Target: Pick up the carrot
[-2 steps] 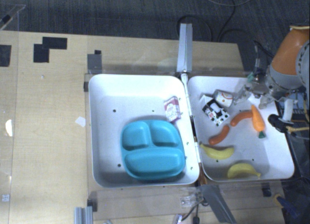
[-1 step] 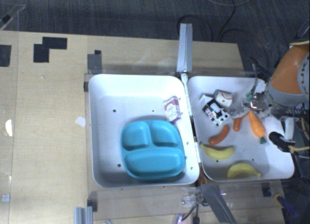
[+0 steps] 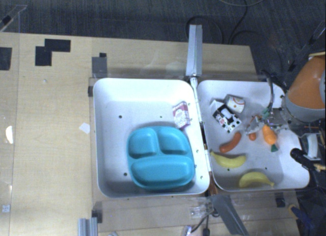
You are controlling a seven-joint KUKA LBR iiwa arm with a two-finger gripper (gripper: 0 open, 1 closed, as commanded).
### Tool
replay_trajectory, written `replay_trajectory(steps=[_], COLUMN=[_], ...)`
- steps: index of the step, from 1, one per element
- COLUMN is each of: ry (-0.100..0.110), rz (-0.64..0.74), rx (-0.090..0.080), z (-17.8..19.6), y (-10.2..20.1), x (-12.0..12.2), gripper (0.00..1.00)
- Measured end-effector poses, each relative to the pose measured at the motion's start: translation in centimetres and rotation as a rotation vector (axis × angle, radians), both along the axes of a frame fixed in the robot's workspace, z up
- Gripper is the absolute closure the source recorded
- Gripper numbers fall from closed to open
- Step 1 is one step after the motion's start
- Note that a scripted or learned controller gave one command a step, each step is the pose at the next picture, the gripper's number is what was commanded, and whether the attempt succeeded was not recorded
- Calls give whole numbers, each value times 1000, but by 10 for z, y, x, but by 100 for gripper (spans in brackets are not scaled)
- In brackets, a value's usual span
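Over at the right edge of the frame the gripper (image 3: 261, 120) hangs low in the right bin (image 3: 285, 179), its fingers too small to call wide or narrow, and the carrot (image 3: 269, 134) lies just beneath it, right of the sausage (image 3: 230, 142).

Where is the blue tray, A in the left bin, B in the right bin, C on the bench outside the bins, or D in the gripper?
A: the blue tray lies on the floor of the left bin, near its front right corner.
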State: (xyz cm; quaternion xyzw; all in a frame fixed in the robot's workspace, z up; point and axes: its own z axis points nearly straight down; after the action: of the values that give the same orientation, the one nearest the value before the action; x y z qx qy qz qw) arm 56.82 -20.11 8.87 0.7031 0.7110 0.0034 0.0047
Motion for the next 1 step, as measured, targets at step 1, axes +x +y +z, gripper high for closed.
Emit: replay_trajectory(steps=[1], ry=[-5], rz=[3], rx=[0], z=[11], y=[1], x=[2], gripper=[100])
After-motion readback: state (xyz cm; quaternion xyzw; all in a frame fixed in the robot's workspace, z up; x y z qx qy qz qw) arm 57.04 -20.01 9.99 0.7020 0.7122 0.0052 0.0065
